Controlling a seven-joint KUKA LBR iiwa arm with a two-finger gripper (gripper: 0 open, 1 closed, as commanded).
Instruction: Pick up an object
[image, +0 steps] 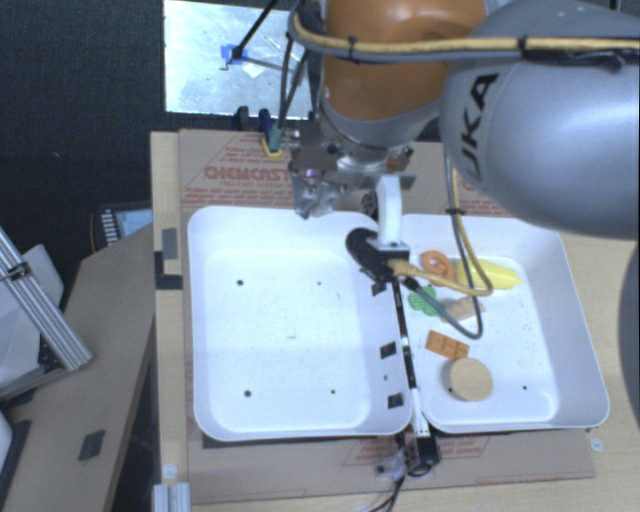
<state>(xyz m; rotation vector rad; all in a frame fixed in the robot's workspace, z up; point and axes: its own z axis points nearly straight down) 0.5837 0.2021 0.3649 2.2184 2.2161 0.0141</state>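
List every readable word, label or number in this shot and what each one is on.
"UKA", the visible part of the maker's name, on the grey arm; its first letter is cut off.
"CHEMCAST", red print on the cardboard sheet under the white bins.
A second red print on the cardboard's front edge, below the bins: too small and blurred to read.
Nothing readable on the items in the right bin.

Readable markings: red lettering "CHEMCAST" on the brown cardboard sheet (232, 172) beneath the bins; black letters "UKA", part of the maker's name, on the grey arm (540, 130).
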